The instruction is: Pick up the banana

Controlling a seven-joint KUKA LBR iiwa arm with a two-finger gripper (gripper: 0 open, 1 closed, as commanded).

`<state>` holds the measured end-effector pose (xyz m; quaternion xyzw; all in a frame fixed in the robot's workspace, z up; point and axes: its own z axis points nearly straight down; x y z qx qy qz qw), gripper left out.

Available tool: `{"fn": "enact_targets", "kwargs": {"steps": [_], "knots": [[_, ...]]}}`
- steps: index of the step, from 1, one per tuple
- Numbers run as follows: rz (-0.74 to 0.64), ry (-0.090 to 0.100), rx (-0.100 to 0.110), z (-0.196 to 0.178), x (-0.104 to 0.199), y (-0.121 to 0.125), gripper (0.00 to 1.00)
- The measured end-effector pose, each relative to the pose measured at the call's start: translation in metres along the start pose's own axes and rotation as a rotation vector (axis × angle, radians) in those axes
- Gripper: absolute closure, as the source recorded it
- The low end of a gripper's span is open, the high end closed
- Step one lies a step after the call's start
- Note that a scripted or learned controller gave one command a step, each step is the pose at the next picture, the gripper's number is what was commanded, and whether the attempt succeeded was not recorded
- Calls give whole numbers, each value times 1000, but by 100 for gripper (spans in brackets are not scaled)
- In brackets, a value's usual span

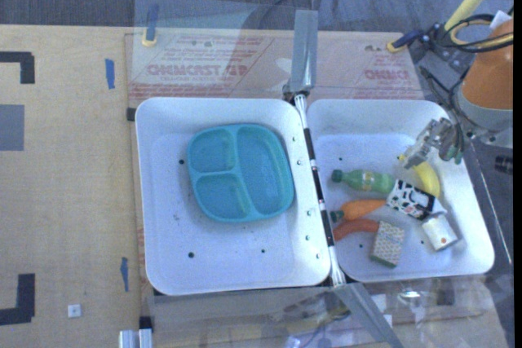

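A white left bin (163,257) holds a teal divided plate (241,173), well apart from the work. In the white right bin (481,253), left to right, lie a green bottle (363,180), an orange carrot-like piece (359,210), a tan sponge block (388,243), a black-and-white patterned box (408,198) and a small white carton (439,234). The banana (426,178), yellow, lies near the bin's right wall, touching the patterned box. The gripper (426,144) hangs just above the banana's upper end; whether its fingers are open or closed cannot be told. Likely risks: the fingers catching only the banana's tip so it slips, or pinching the patterned box too.
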<state>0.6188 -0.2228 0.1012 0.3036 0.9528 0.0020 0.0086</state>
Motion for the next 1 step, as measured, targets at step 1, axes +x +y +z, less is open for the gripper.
{"fn": "enact_targets", "kwargs": {"steps": [1], "knots": [[175,9,7,-114,26,67,100]]}}
